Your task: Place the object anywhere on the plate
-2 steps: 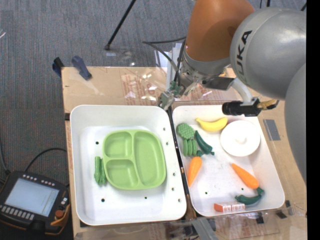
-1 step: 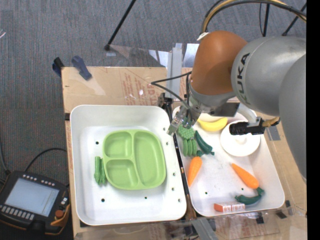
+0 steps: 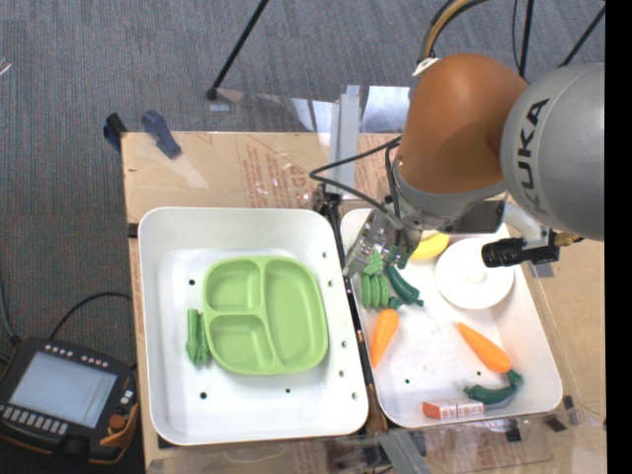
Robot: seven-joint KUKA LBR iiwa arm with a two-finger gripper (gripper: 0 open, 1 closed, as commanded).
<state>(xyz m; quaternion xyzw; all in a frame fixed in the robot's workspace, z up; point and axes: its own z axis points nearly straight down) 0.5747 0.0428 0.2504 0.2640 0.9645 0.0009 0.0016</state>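
White plastic bins sit side by side on my bench, and from here I read the left bin as holding a green plate with three compartments, lying flat near the bin's middle. Just off the plate's nine o'clock edge lies a small bunch of green beans, beside the rim but not on it.

The arm comes in from three o'clock, its orange band bulging over the right bin. The gripper hangs at the right bin's ten o'clock corner, close to the wall between the two bins. Right under it I see a second green bunch of beans — touching or nearly touching the fingertips, though I cannot tell whether the jaws are apart or closed on it; the wrist hides that.

Elsewhere in the right bin: a carrot at about seven o'clock of the gripper, just below the green bunch; a second carrot with a dark green top toward five o'clock; a round white lid at three o'clock of the gripper; a yellow piece tucked between the gripper and that lid; and a small red-and-white packet along the bin's six o'clock edge.
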